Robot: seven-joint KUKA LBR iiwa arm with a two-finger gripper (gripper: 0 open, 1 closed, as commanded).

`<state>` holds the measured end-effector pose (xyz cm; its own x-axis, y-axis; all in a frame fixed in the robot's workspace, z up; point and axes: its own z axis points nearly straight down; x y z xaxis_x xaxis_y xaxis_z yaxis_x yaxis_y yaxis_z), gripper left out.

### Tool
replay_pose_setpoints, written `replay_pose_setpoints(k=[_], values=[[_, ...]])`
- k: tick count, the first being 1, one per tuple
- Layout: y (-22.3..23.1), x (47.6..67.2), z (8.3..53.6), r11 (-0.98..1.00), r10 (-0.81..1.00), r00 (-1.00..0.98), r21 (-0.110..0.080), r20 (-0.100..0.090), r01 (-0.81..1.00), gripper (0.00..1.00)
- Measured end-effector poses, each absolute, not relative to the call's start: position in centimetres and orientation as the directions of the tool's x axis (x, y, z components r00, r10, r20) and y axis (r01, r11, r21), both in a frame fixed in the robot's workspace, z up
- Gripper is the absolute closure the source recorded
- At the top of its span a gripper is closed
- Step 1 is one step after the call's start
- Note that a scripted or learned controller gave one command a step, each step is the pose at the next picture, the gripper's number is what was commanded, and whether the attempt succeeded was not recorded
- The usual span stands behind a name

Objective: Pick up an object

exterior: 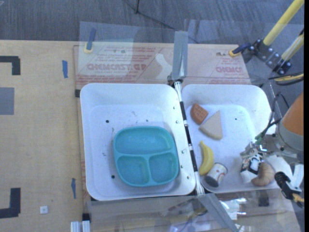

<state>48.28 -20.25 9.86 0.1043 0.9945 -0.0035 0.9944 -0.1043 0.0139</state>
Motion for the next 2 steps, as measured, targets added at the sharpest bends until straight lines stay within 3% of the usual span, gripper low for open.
replay_pose_setpoints(k=[1,2], values=[[-13.2,48.0,19.1,-0.343,0.939,0.343,-0.001,0.000,0.939,1.00],[-5.1,51.4,25.2,-0.434,0.901,0.434,-0.002,-0.001,0.901,1.00]])
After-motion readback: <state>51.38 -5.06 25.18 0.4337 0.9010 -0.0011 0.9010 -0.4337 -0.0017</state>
